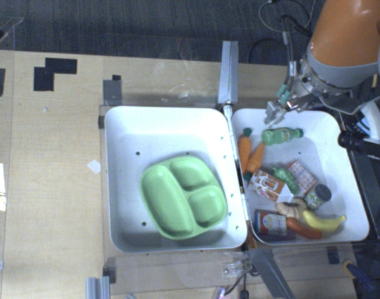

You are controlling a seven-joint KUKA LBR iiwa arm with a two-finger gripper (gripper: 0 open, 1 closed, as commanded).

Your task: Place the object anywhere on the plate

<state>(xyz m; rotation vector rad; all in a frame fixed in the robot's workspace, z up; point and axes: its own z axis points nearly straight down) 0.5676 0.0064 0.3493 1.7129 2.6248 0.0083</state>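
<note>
A light green divided plate (pixel 182 195) lies in the left bin (pixel 128 136), with nothing on it. The right bin (pixel 352 185) holds the loose items: two orange carrots (pixel 250 153), a green bottle (pixel 281 135), a small printed carton (pixel 268 185), a patterned packet (pixel 301 175), a round tin (pixel 319 195), a banana (pixel 323 220) and a dark jar (pixel 272 223). My gripper (pixel 276 109) hangs at the right bin's far edge, just above the green bottle. Nothing shows between its fingers.
A metal divider rail (pixel 228 80) runs between the two bins. The wooden bench top (pixel 47 167) stretches out to the left. Cables (pixel 283 17) and the arm's orange band (pixel 349 17) fill the upper right.
</note>
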